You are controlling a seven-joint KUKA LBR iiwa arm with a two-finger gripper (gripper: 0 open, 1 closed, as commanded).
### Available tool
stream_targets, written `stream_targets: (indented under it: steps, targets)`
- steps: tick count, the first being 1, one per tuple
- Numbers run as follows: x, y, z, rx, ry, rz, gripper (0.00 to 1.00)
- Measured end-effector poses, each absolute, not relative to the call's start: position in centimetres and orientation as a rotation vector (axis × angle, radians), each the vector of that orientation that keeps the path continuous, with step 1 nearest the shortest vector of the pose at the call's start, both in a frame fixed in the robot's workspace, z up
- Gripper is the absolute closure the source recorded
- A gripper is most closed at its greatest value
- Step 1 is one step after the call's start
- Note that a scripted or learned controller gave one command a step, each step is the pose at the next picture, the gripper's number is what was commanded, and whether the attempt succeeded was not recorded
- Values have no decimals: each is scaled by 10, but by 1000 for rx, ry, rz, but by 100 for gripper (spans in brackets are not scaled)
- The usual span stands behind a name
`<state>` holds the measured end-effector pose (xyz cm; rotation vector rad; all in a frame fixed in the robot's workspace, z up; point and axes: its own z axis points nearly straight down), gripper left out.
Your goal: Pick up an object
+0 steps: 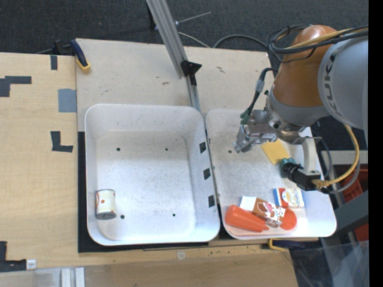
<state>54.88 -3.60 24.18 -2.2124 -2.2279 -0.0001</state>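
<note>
Near right bin's front, orange carrot, long axis left-right

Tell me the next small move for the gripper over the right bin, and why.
Probably a short shift toward the yellow sponge, just beside the gripper, then a descent. Nothing shows between the fingers, and the gripper hangs above bare bin floor in the right bin. The orange carrot and snack packets lie farther off, along the near rim.
</note>
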Motion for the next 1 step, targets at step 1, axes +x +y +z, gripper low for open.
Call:
stream_targets:
  steps: [1]
  targets:
    - [566,16,246,-2212,-2228,-1,100]
